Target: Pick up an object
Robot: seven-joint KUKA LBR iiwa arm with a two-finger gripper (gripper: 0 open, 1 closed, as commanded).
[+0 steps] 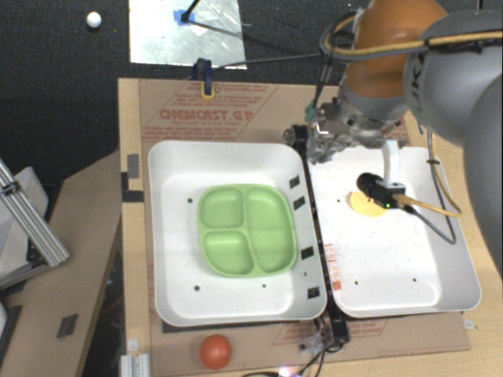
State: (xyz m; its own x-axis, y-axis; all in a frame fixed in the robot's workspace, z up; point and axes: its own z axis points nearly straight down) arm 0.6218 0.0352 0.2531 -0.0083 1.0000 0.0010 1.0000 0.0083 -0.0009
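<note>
While the grey arm (464,77) reaches in from the right and looms over the far side of the scene, we take the rest by size: two white bins sit side by side on the bench (259,104), the left bin (173,281) holding a green divided plate (245,230) that lies flat near its middle, the right bin (401,273) bare across most of its floor. That plate is the biggest candidate for picking. We judge it to be light, stiff moulded plastic, smooth and rather slippery, and too broad to span, so the hold would have to be on its raised outer rim or on one of the ridges between its four compartments, pinched from above. The gripper (318,141) hangs over the far left corner of the right bin, close to the walls where the bins meet and apart from the plate; whether it is spread or closed we cannot tell from this slant. Smaller is a yellow disc (363,207) lying flat on the right bin's floor, nearer the gripper. It looks thin and light, and we expect it to be awkward, offering little more than an edge flush with the floor. Smallest, an orange ball (214,351) rests on the bench in front of the left bin, outside both bins
</note>
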